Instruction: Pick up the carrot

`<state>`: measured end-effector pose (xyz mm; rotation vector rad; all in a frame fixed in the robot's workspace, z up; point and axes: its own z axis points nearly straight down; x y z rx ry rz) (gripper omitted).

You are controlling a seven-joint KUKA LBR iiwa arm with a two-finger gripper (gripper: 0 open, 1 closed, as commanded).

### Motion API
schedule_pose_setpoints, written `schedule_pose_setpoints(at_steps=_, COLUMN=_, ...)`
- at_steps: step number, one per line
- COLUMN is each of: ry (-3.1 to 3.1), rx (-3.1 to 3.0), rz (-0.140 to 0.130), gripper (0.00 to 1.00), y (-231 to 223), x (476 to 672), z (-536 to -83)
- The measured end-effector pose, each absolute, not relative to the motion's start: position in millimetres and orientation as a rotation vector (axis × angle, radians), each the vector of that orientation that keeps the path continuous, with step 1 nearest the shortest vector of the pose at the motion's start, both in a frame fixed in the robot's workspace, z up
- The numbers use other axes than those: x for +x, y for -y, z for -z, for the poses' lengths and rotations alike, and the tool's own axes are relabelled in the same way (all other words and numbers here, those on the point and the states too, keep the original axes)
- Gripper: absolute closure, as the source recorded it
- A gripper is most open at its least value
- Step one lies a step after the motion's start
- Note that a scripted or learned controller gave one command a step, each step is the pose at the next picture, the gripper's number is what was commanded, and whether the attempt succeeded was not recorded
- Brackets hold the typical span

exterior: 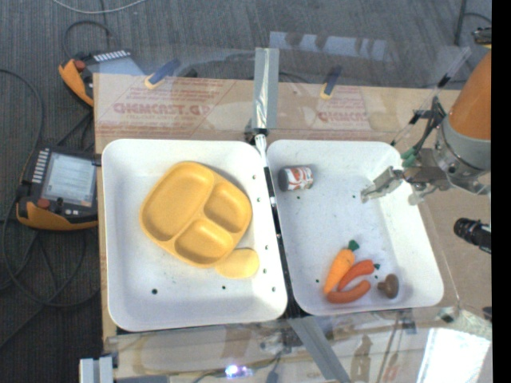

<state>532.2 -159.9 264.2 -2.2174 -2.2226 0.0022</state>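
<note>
- And here's the gripper point(393, 183), hanging over the far right part of the right bin point(315, 282), reaching in from the right edge of the scene.
- One finger point(379, 184) pokes out leftward above the white floor; whether the pair is spread or pressed together, I cannot tell from this angle.
- Nothing visible between those fingers.
- The carrot point(341, 267) lies down in the near part of that right bin, orange body slanting, green top pointing to the far side.
- It sits well apart from the gripper, nearer to us and a touch left of it.
- Right against the carrot: two red sausages point(353, 282), touching its right and near side.
- Just right of those, a small brown lump point(388, 286) near the bin's near right corner.
- Up at the far left corner of the same bin, a small can point(296, 177) lies on its side.
- Over in the left bin point(128, 294), a yellow divided tray point(196, 212) takes the middle, with a pale yellow rounded piece point(239, 263) touching its near right edge.
</note>
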Motion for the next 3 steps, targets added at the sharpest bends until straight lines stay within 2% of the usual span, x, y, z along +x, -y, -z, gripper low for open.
schedule_pose_setpoints(at_steps=1, ry=2.278, rx=-2.157, rz=-0.002, gripper=0.0, y=147.5, x=496.6, z=-130.7)
schedule_pose_setpoints(at_steps=2, ry=2.481, rx=-1.945, rz=0.004, gripper=0.0, y=138.9, x=486.4, z=-89.8)
schedule_pose_setpoints(at_steps=3, ry=2.485, rx=-1.949, rz=0.009, gripper=1.0, y=139.2, x=488.7, z=-99.8)
